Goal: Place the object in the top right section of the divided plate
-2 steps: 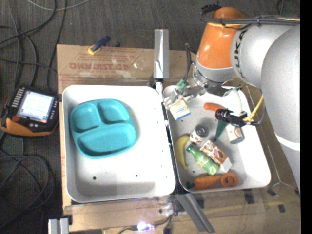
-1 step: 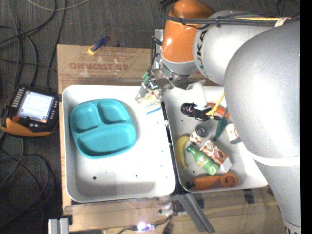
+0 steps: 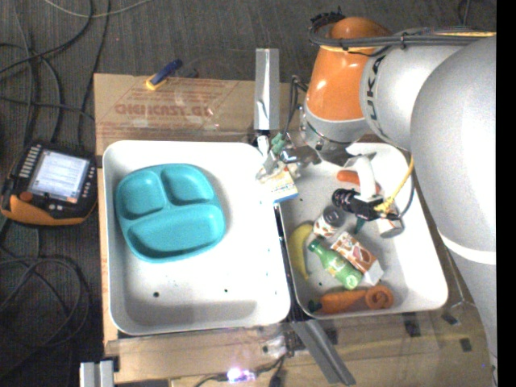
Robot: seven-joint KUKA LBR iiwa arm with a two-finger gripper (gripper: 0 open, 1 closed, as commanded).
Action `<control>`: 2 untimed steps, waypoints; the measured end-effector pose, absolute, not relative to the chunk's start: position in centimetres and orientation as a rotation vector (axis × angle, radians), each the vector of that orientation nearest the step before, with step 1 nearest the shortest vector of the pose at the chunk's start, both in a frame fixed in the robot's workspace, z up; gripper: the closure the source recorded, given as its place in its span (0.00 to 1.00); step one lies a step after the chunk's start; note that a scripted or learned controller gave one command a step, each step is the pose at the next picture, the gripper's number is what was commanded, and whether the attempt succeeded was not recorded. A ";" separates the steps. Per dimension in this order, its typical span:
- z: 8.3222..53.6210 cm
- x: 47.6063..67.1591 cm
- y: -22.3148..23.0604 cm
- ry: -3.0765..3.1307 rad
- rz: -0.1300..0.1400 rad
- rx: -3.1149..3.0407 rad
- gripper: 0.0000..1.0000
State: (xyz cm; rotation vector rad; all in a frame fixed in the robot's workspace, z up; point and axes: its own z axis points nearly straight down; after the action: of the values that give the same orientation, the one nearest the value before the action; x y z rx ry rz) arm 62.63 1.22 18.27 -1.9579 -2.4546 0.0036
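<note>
**Arm over the seam between the bins, a small packet at its gripper**

The grey arm (image 3: 435, 111), with its orange band, comes in from the right and fills the upper right of the view, its wrist hanging above the top inner corner of the right bin (image 3: 427, 293). The left bin (image 3: 193, 305) sits just beside the right one, their inner walls touching down the middle of the bench. In the left bin lies the turquoise divided plate (image 3: 171, 210), set toward the bin's upper left, with two small sections at the top and one wide section below; all three sections show bare turquoise.

The gripper (image 3: 276, 161) points down and to the left, right over the seam between the bins. A small blue-and-white packet (image 3: 281, 188) hangs at its tip and looks pinched between the fingers, though the tips are small and cluttered here, so the grasp is likely rather than certain. The packet is well apart from the plate, to the plate's right.

In the right bin lie a yellow banana (image 3: 300, 248), a green bottle (image 3: 334, 267), an orange carrot-like piece (image 3: 355, 300) along the lower wall, and a printed snack wrapper (image 3: 355, 254).
</note>
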 end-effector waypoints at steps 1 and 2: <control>21.7 66.8 7.0 -2.328 0.005 -2.109 1.00; 20.1 64.6 11.4 -2.537 0.006 -1.851 1.00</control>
State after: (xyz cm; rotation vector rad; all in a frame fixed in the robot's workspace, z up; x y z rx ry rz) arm 64.59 11.40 20.08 -1.8510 -2.5370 0.0062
